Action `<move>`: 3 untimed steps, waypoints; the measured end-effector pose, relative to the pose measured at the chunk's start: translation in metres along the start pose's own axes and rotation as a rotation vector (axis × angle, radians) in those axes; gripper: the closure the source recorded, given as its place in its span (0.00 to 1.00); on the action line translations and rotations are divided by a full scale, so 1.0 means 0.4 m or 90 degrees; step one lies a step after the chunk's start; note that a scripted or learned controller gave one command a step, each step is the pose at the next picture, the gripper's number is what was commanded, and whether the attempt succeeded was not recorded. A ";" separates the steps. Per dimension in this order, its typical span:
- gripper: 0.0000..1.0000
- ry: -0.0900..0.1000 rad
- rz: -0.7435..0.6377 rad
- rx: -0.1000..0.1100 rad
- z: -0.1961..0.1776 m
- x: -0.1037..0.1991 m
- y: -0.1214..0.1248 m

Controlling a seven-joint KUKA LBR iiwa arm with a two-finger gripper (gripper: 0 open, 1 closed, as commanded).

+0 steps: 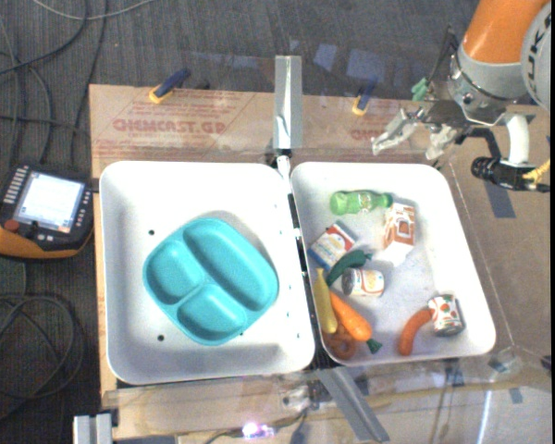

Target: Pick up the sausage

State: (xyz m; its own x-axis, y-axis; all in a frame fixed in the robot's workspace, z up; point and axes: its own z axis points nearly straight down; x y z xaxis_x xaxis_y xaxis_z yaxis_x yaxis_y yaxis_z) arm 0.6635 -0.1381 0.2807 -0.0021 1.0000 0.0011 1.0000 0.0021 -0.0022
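The sausage [413,330], a short reddish-orange curved piece, lies near the front right corner of the right bin [469,248], beside a small tin can [446,314]. My gripper [413,139] hangs above the bench just behind the right bin's far edge, well away from the sausage. Its fingers are spread open and nothing is between them.
The right bin also holds a green bottle [361,201], an orange-and-white carton [400,227], a blue-and-white carton [333,245], a second can [364,282], a carrot [351,319] and a yellow banana [324,302]. A teal divided plate [211,278] lies in the left bin [129,188].
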 end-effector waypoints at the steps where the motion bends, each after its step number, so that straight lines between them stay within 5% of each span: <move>1: 0.00 -0.001 -0.045 0.001 0.350 -0.175 -0.175; 2: 0.00 0.004 -0.021 0.002 0.424 -0.198 -0.364; 3: 0.00 0.006 0.074 -0.008 0.470 -0.172 -0.351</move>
State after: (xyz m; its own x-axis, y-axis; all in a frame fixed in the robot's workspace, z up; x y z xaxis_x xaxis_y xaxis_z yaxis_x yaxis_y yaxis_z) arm 0.5226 -0.2070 0.0930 0.1141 0.9934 0.0106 0.9934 -0.1142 0.0098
